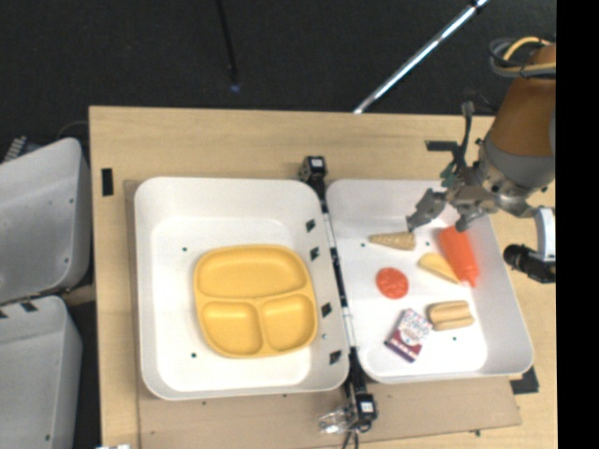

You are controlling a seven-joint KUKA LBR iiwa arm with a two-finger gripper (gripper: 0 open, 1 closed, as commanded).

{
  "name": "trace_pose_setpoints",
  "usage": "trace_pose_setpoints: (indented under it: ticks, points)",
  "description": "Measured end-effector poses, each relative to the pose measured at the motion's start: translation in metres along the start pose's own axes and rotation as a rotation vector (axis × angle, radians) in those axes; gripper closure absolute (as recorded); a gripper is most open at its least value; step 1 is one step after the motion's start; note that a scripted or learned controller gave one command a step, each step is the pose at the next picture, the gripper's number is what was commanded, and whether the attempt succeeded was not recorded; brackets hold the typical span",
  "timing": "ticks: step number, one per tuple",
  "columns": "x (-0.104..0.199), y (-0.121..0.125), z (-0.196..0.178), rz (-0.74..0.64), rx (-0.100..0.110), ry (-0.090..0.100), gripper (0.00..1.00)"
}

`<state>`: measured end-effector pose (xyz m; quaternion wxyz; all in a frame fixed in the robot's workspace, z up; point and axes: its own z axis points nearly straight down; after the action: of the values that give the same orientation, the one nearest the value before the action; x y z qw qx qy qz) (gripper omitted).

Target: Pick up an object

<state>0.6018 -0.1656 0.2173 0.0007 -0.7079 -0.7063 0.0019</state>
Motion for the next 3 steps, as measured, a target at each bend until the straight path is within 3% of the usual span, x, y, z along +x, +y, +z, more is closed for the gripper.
trace_pose_setpoints:
  ticks: [2, 3]
  points:
    - [-0.003, -0.002, 0.104, 0.002, 0.0, 0.0, 0.0]
    - [-0.003, 0.0, 0.09, 0.004, -0.007, 0.0, 1.0]
